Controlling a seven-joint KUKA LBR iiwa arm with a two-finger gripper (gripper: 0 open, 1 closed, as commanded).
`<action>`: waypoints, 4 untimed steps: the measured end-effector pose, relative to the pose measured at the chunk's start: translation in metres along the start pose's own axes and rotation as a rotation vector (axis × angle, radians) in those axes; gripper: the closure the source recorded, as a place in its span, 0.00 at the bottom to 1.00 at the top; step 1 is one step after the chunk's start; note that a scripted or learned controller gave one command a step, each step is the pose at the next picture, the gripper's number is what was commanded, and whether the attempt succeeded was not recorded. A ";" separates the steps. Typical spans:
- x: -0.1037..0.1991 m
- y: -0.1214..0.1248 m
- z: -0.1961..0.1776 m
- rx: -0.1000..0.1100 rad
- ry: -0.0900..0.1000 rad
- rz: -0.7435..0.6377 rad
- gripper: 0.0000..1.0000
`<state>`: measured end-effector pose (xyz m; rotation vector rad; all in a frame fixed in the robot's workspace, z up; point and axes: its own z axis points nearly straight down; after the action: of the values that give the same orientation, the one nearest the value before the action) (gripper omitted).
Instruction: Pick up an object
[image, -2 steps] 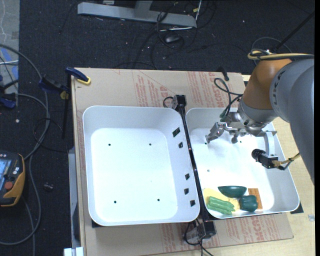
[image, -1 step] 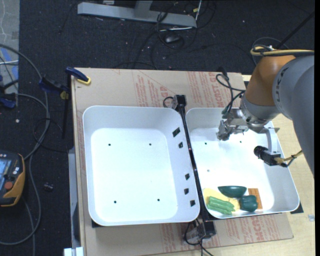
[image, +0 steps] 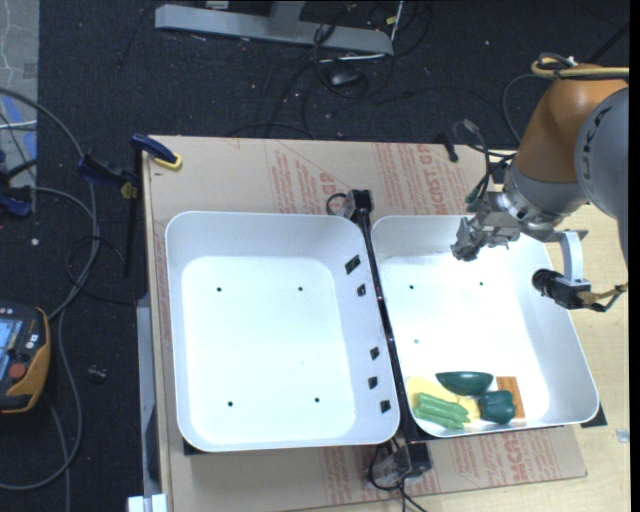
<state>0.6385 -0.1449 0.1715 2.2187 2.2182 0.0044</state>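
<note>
My gripper (image: 468, 246) hangs over the far part of the right bin (image: 560, 330), close to its back wall. Nothing shows between its tips. At the bin's near edge lies a small cluster: a dark green bowl-shaped piece (image: 465, 381), a light green ridged object (image: 441, 410), a teal block (image: 498, 406), a yellow flat piece (image: 423, 386) and an orange card (image: 510, 384). The gripper is well apart from that cluster, up and toward the back.
The left bin (image: 200, 300) sits beside the right one, split by a black divider with clips (image: 372, 300). Both rest on a cardboard sheet (image: 300, 170). Cables and a blue-yellow clamp (image: 155, 152) lie beyond the bench's far left corner.
</note>
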 end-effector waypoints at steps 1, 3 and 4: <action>0.000 0.001 -0.049 0.000 0.000 -0.001 1.00; 0.106 0.011 -0.068 0.004 0.003 -0.005 1.00; 0.153 0.021 -0.059 0.006 0.002 -0.004 1.00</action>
<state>0.6595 0.0078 0.2308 2.2179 2.2269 0.0003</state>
